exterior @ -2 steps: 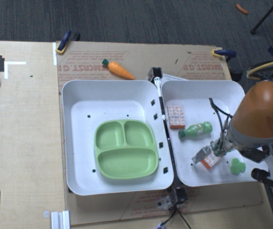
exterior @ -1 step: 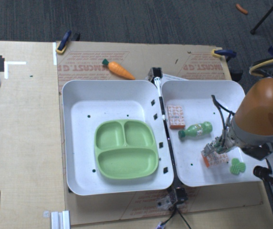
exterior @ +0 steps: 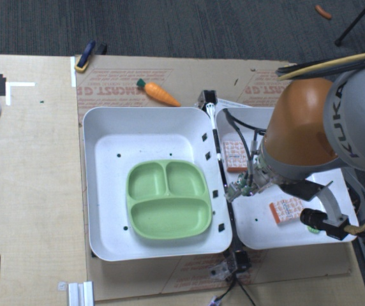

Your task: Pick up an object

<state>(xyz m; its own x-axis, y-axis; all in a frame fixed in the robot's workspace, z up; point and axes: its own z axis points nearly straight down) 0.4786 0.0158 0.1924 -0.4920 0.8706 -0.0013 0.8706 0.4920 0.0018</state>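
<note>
Near the lower right of the frame, the right bin (exterior: 259,234) carries 1 small orange-and-white packet (exterior: 286,210), lying flat just right of the arm's wrist. A second packet (exterior: 235,155) lies further up the same bin, close to the shared wall. The tool (exterior: 245,185) sits low between these 2 items, beside the dividing wall; whether it is open, closed or gripping anything cannot be told, as the wrist and cabling mask it.

Judgement: the step in hand appears to be the descent onto a target. To do it well, the tool should centre over 1 packet, clear of the bin wall, and close across the narrow side. Flat packets give little height to grip, so a slip is likely.

The left bin (exterior: 106,171) holds a green divided plate (exterior: 168,199), at centre frame. Both bins rest on cardboard over a pale wooden surface (exterior: 29,183).

Further off, at upper centre, a toy carrot (exterior: 159,93) lies on the cardboard. A blue-handled item (exterior: 85,55) lies at the surface's far edge, upper left. Beyond is dark carpet.
</note>
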